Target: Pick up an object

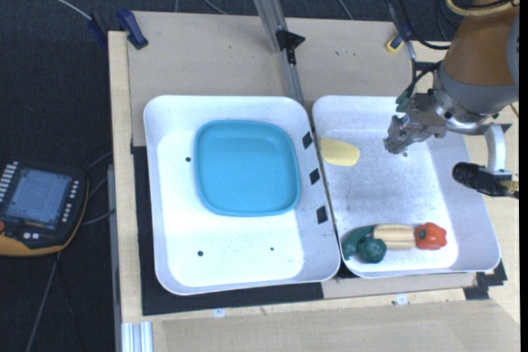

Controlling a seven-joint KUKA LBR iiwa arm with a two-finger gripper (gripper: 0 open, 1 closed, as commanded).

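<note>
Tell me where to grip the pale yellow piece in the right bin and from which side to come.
Grip the pale yellow piece across its short width, near the middle, coming straight down from above. It lies flat and alone near the right bin's left wall, long axis running left-right, so fingers likely fit on both long sides. The gripper hovers just to its right.

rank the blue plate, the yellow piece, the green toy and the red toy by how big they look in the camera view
1. Blue plate, by far the largest.
2. Yellow piece and green toy: look about alike, so no ranking between them.
3. Red toy, slightly smaller.
</note>
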